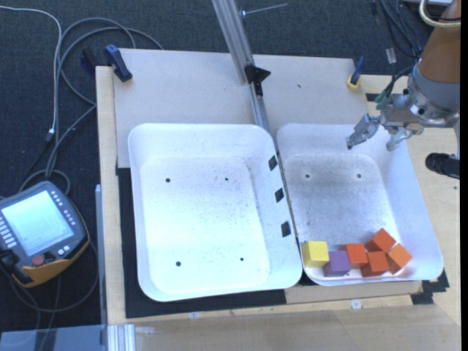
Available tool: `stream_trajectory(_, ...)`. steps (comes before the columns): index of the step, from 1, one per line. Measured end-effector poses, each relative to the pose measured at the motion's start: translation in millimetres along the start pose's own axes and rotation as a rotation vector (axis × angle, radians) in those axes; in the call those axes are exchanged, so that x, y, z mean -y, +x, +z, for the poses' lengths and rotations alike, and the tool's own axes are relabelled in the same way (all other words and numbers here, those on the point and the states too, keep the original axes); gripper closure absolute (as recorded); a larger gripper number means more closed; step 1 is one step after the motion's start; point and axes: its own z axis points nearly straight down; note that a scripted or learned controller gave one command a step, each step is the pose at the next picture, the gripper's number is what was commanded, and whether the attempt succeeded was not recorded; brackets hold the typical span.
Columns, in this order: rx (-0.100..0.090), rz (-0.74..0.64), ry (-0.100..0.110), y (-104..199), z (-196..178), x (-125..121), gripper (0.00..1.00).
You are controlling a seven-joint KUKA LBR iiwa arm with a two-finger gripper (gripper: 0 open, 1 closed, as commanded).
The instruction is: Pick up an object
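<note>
Blocks (358, 254) (orange, yellow, purple) cluster in right bin's (409, 189) near corner.

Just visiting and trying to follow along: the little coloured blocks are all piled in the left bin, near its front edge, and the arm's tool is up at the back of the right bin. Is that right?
Not quite. The camera view shows the coloured blocks in the right bin, near its front edge, not the left bin. The tool is indeed at the back of the right bin, apart from the blocks.

One camera hangs above the bench (219, 86) and looks down at a slant, far enough to take in both bins: left bin (146, 141), right bin (420, 196).
</note>
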Motion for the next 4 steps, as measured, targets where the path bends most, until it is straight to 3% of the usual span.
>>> stream_trajectory(1,-0.003,0.002,0.008,15.0,52.8,73.5,0.00)
stream_trajectory(2,0.003,-0.003,-0.009,14.6,40.5,17.1,0.00)
stream_trajectory(3,-0.003,0.000,0.006,49.6,64.9,88.0,0.00)
stream_trajectory(4,-0.001,-0.001,0.005,61.1,140.2,56.8,0.00)
